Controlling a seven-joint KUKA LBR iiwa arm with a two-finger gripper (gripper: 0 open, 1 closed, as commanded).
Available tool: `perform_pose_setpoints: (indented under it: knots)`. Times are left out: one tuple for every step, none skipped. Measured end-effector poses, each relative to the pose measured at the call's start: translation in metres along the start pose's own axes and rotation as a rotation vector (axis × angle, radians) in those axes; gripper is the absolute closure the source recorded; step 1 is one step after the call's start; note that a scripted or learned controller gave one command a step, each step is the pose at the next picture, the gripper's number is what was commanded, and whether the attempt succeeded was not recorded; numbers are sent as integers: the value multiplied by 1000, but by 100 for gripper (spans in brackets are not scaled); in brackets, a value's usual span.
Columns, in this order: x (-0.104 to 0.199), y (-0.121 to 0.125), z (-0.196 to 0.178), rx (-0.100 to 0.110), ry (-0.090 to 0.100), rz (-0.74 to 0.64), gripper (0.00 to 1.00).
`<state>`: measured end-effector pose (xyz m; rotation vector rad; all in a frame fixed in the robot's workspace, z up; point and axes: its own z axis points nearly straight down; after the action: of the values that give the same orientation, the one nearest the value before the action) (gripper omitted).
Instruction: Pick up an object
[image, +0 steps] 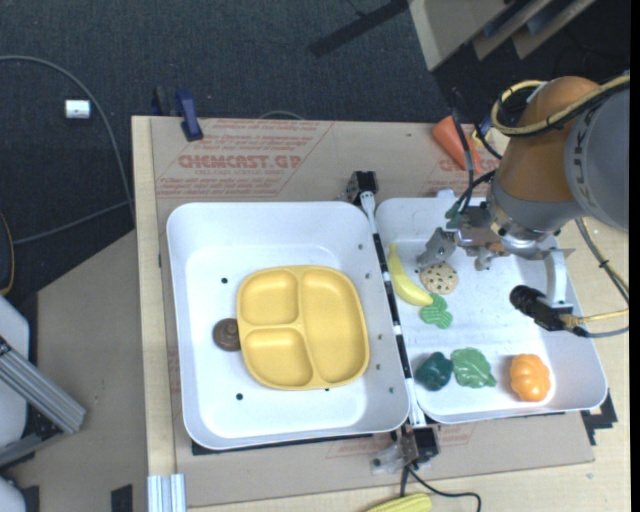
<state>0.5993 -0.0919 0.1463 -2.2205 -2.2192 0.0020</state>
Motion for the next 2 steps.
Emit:
perform_pose_setpoints:
  knots:
    - [-9, 7, 62, 0, 0, 0, 0]
    - [-9, 11, 47, -11, -1, 0, 100]
